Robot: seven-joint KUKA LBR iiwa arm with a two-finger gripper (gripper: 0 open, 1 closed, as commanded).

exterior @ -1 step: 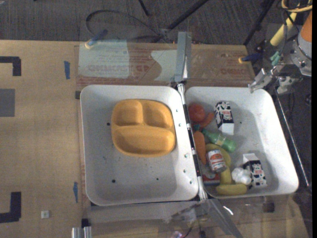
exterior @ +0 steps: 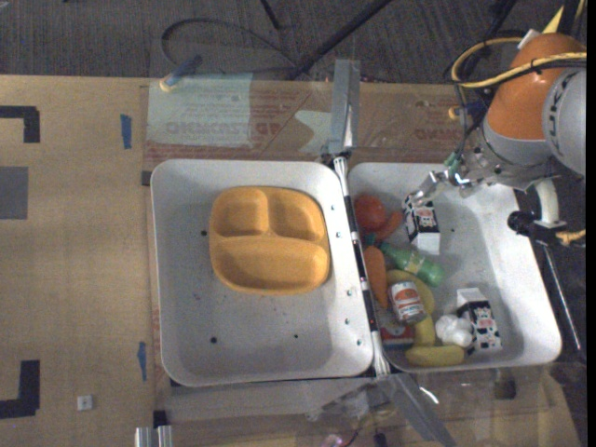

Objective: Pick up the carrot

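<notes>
The carrot is a slim orange piece lying lengthwise along the left wall of the right bin. It sits just below a red tomato and next to a green bottle. My gripper hangs over the far part of the right bin, right above a small cow-print milk carton. It is well to the right of the carrot and farther back, and nothing shows in its grasp.
A small can, a banana, a white lump and a second milk carton crowd the near part of the right bin. The left bin holds a yellow divided plate. A raised wall separates the bins.
</notes>
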